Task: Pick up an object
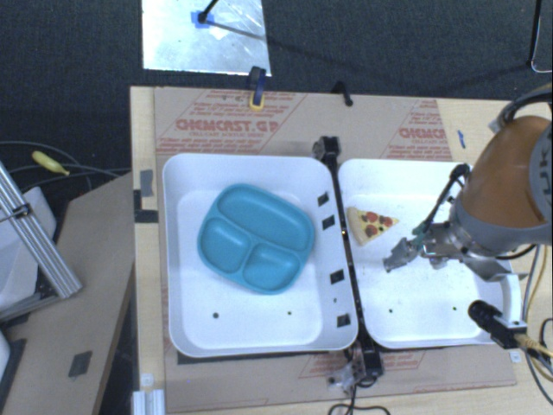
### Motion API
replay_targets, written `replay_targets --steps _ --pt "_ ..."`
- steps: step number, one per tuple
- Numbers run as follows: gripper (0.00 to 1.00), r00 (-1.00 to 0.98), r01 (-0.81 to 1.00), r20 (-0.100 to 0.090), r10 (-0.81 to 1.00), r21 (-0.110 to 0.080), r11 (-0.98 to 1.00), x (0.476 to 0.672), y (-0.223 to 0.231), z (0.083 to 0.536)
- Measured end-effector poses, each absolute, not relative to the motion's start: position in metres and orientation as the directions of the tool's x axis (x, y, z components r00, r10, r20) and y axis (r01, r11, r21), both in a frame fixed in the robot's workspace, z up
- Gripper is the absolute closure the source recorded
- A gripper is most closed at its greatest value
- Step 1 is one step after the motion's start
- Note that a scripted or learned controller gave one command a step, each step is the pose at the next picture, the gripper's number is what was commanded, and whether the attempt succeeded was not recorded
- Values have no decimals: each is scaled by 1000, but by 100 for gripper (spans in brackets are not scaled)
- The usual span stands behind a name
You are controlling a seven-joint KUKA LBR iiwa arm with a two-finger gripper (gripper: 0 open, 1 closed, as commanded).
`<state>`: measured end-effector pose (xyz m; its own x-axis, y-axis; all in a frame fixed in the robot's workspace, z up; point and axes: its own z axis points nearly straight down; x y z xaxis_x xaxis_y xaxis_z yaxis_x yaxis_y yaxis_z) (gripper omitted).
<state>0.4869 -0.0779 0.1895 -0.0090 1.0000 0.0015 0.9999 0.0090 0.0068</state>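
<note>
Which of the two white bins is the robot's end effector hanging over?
The right bin, the one with the toy pizza slice. The end effector sits just below that slice. The left bin holds a blue divided plate instead.

A pale wooden bench (143, 232) is covered by a sheet of brown cardboard printed with red lettering (226, 121). Two shallow white plastic bins rest directly on the cardboard, side by side and touching along a black central seam: the left-hand bin (185, 318) and the right-hand bin (406, 328). A small yellow-and-blue clamp (257, 87) grips the cardboard's far edge.
</note>
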Motion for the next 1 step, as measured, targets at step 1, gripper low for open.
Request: replay_targets --steps 1 --pt "100 -7 1000 -1 1000 6 7 488 -82 195"
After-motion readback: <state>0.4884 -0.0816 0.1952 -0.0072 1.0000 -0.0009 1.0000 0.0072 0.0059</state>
